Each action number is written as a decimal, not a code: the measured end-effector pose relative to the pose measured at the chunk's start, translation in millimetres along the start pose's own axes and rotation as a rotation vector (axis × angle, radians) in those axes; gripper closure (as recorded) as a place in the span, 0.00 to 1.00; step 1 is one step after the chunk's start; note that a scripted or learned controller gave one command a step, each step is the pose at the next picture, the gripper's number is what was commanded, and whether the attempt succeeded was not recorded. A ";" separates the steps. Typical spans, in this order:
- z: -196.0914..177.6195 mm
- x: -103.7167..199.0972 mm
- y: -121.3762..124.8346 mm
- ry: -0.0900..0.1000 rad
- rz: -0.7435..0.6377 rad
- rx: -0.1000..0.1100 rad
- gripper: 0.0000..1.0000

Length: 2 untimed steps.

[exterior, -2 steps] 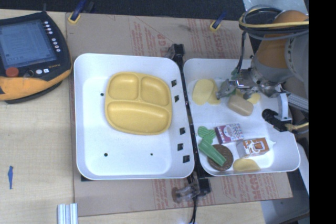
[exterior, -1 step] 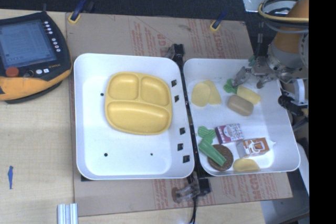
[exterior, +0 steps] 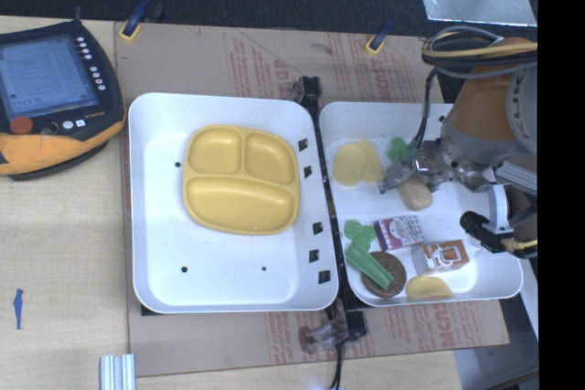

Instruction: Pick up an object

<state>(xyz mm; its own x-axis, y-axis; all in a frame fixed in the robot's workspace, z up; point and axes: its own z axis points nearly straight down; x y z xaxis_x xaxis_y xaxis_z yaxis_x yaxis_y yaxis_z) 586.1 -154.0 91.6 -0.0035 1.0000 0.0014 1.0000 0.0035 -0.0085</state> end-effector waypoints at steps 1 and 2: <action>-10.7 -2.7 2.5 -0.002 0.000 -0.004 1.00; -76.7 61.6 71.7 -0.002 -0.002 -0.010 1.00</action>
